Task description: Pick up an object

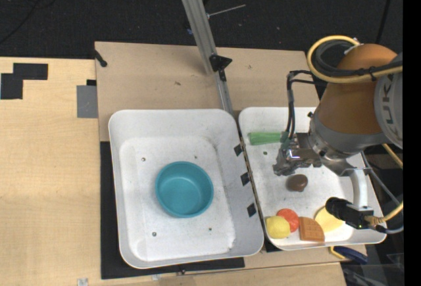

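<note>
- Gripper (pixel 289 161) is pictured low over the middle of the right bin (pixel 262 183), carried on the grey arm (pixel 348 107) that reaches in from the right.
- Whether the gripper is open or closed cannot be told from this angle, and no object can be made out in its grasp.
- A brown lump (pixel 297 182) is seen lying on the bin floor just in front of the gripper, towards the near side; whether the two are touching cannot be told.
- A green piece (pixel 264 138) is laid flat near the far left corner of the same bin, just beside the gripper's far side.
- Four more items are gathered along the near edge of the right bin: a yellow ball (pixel 277 227) in the left corner, a red ball (pixel 287 216) pressed against it, an orange wedge (pixel 311 229) next in line, and a pale yellow piece (pixel 331 221) to the right of that.
- The left bin (pixel 131 146) is occupied by a blue bowl (pixel 184 189), set upright near its middle and well apart from the gripper.
- Both bins are borne side by side on the wooden bench (pixel 145 74), and a metal rail (pixel 197 15) is seen slanting away behind them.
</note>
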Controlling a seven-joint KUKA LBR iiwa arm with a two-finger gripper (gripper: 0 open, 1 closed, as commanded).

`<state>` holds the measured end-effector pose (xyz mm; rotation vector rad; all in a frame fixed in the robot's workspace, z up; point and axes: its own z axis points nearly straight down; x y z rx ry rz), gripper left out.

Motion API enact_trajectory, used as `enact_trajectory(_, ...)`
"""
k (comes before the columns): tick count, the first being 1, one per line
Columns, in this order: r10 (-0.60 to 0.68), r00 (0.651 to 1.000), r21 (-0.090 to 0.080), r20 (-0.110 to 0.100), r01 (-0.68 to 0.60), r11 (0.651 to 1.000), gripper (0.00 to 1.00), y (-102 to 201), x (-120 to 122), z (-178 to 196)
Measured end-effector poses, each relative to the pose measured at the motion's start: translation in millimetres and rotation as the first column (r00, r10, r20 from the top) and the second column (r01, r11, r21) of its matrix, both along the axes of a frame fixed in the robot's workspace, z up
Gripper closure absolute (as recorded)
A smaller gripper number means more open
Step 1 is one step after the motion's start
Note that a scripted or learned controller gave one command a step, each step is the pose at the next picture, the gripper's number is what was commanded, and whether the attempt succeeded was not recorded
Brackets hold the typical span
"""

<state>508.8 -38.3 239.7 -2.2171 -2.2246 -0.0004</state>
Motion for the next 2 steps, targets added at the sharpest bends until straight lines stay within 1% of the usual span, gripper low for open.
enact_trajectory(1, -0.001, 1.0, 0.0, -0.001, 0.001, 1.0, 1.0, 41, 6, -3)
enact_trajectory(2, -0.001, 1.0, 0.0, -0.002, 0.001, 1.0, 1.0, 95, 15, -16)
